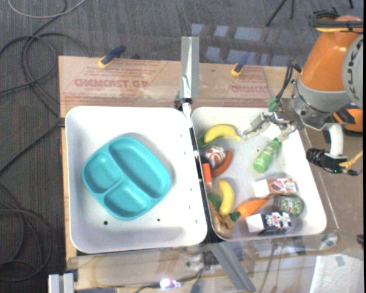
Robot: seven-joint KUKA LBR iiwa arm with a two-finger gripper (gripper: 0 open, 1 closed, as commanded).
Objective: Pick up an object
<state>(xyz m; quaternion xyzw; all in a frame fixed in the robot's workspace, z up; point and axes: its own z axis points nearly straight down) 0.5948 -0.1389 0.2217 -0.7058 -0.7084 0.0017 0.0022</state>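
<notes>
The gripper [269,127] is seen spread open; the green bottle [266,154] lies just near of it, long axis slanting near-left.

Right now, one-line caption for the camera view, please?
Open gripper hovers above green bottle in cluttered right bin; teal tray in left bin.

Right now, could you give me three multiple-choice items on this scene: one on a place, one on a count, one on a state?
1. Where is the turquoise divided plate?
A. left bin
B. right bin
C. on the floor

2. How many yellow bananas lie in the right bin?
A. one
B. two
C. four

3. How is the green bottle?
A. gripped and lifted
B. lying in the bin, below the claw
C. on the plate

Answers: 1 A, the plate fills the left bin's middle. 2 B, one near the top, one lower. 3 B, it rests on the bin floor.
</notes>
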